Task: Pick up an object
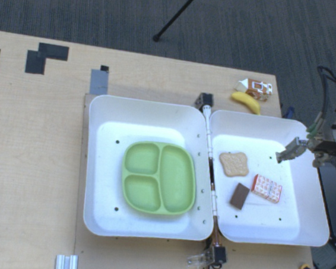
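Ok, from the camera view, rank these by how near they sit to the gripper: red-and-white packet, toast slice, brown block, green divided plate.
Measured from the gripper at the right bin's upper right:
1. Red-and-white packet, below it in the right bin.
2. Toast slice, on that bin's left side.
3. Brown block, lower in that bin, only slightly farther than the toast.
4. Green divided plate, in the left bin.

"What colour was the divided plate (158, 178)?"

"Light green. It sat in a white bin (98, 171). The other bin (307, 226) was white too."

"And the small things?"

"The toast slice (234, 164) was tan with tiny speckles. The little block (239, 196) was dark brown. The packet (267, 188) was white with red squares. The banana (245, 101) on the pale wooden bench (27, 164) was yellow."
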Robot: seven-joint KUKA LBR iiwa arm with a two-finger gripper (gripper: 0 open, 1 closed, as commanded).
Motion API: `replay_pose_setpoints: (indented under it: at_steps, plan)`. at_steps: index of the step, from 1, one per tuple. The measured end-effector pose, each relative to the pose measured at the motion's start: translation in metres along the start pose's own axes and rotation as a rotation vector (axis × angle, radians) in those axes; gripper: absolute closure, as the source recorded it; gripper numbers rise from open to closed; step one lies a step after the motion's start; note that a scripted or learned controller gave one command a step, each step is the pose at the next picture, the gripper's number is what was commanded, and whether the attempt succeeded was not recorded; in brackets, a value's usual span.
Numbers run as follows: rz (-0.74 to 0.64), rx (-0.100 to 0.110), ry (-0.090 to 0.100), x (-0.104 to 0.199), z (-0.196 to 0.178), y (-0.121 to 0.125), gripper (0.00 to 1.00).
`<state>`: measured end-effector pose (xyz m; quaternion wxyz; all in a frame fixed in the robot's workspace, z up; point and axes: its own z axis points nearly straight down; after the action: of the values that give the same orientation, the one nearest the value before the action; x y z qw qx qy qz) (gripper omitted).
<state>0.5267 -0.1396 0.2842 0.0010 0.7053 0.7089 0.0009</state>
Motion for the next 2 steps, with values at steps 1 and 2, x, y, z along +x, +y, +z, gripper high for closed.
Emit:
replay_pose_setpoints:
  at_steps: [1, 2]
  plan:
    - [0.004, 0.004, 0.0, -0.067, 0.103, -0.016, 0.0]
    - [0.003, -0.004, -0.001, -0.03, 0.198, -0.038, 0.0]
